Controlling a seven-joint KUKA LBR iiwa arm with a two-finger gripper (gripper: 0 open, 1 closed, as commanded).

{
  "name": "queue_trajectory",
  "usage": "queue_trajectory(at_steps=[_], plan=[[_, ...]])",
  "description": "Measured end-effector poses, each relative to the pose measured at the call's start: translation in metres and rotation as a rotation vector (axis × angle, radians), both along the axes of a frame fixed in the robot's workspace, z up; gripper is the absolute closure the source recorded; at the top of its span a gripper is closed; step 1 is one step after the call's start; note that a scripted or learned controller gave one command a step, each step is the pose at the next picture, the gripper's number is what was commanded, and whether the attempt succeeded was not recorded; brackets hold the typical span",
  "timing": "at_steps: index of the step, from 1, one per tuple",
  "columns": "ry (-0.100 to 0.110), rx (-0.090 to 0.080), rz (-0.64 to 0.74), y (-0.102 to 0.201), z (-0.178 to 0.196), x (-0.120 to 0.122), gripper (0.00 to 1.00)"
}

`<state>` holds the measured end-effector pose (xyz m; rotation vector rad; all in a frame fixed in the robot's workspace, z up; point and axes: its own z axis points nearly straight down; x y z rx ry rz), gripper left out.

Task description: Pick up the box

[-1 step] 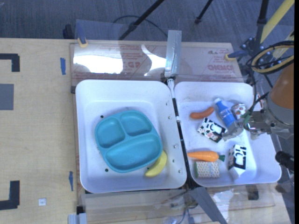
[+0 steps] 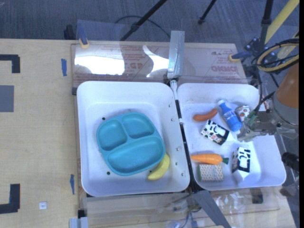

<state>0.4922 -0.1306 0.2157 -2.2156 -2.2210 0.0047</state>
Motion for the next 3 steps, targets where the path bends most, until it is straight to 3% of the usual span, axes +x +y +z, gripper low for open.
queue_trajectory(at_steps=[1, 2, 3], plan=[[0.0, 0.0, 0.0, 0.0, 0.0, 0.0, 0.0], [0.001, -0.001, 0.0, 0.0, 0.008, 0.001, 1.0], [-0.005, -0.003, -0.053, -0.017, 0.144, 0.059, 1.0]])
